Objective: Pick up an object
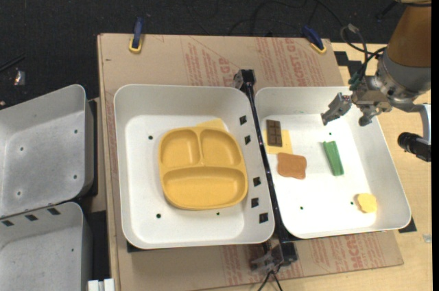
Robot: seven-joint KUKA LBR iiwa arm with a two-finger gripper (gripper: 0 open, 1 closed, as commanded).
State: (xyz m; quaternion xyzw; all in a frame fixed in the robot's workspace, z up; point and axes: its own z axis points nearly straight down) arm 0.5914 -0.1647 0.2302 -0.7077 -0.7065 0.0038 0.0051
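- Bench: brown board, 2 clamps at back edge, dark floor w/ cables behind.
- Left bin: yellow tray.
- Right bin: green block, brown piece, yellow bit.
- Gripper above right bin's back, jaws wide, holding nothing.

The stick is found just below the end effector; the divided tray is placed far to its left.

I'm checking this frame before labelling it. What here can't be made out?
- Gripper: too small and dark to tell whether anything is between its fingers.
- Pale yellow sheet: mostly hidden under the yellow divided tray.
- Brown bar: too small to identify.
- Arm: cut off by the right edge.
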